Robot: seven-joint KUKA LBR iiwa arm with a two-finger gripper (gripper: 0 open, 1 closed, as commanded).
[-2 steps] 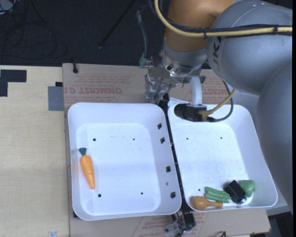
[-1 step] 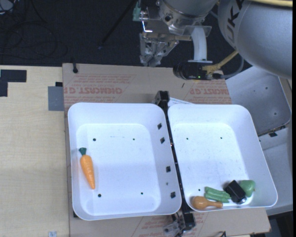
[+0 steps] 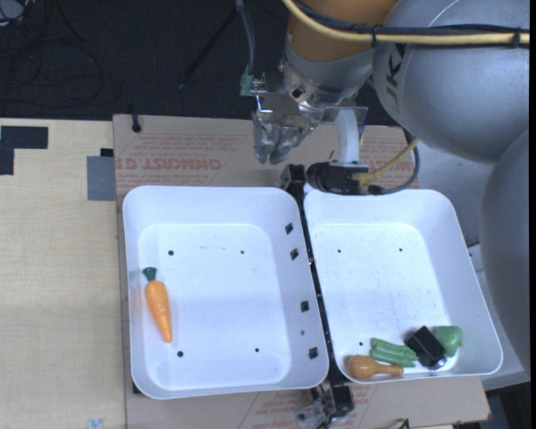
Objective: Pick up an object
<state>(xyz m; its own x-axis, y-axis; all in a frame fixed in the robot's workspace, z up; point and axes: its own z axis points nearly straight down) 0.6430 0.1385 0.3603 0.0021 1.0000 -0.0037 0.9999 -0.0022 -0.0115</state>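
Gripper (image 3: pixel 272 146): raised behind the bins' far rims, nothing seen between its fingers; jaw state cannot be told.

Carrot (image 3: pixel 158 307): lying alone at the left bin's (image 3: pixel 205 206) left wall, openly reachable.

Green, black and tan pieces (image 3: pixel 411 354): crowded together in the right bin's (image 3: pixel 384 208) near corner, judged harder to grasp.

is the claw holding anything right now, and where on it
Nothing is held. The claw hangs above the bins' far edge, with the carrot lying alone in the left bin.
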